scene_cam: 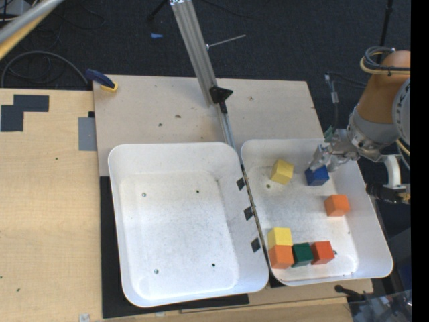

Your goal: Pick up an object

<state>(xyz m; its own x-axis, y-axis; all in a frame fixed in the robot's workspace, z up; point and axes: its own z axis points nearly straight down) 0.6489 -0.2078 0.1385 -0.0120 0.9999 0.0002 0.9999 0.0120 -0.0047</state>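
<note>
My gripper [324, 161] sits by the right bin's [375, 260] far edge, directly above the blue cube [316, 176]; whether I've clamped it, I cannot tell.

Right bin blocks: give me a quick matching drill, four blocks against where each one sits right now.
Blocks:
1. blue block
2. green block
3. lone orange block
4. upper yellow block

Places:
A. in the front row, between two orange blocks
B. by itself near the right wall of the right bin, midway down
C. at the gripper tips, toward the bin's back
D. toward the bin's back, just right of the divider side, left of the blue one

Pairs: 1-C, 2-A, 3-B, 4-D
</note>
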